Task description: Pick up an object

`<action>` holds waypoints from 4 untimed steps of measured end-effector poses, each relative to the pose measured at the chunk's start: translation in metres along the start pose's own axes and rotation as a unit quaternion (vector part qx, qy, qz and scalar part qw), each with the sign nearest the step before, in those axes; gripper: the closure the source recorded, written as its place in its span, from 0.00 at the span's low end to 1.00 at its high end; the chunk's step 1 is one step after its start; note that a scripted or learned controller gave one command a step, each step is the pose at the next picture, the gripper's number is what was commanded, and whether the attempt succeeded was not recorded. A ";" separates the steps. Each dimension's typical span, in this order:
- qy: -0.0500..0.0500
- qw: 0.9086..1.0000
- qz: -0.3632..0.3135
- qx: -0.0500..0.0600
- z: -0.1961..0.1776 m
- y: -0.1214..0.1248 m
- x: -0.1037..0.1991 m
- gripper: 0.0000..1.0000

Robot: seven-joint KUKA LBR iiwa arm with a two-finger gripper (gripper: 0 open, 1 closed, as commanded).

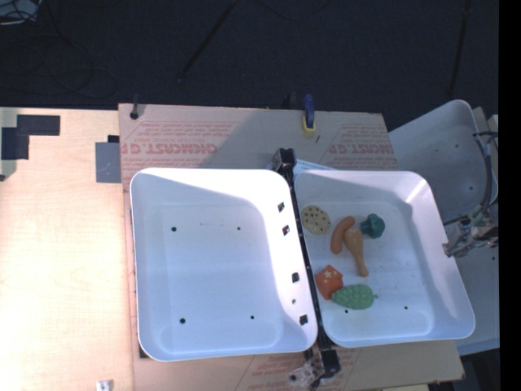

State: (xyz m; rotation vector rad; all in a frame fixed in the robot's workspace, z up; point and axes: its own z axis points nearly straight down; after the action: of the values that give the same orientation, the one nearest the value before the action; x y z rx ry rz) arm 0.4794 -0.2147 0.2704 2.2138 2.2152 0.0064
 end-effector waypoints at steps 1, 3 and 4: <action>0.002 1.000 0.000 0.006 -0.001 0.000 0.000 1.00; 0.002 1.000 0.003 0.009 0.026 0.015 0.024 1.00; 0.004 1.000 0.002 0.011 0.131 -0.008 0.002 1.00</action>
State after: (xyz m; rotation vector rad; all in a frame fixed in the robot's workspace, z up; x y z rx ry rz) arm 0.4725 -0.2136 0.1391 2.2320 2.2257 -0.0088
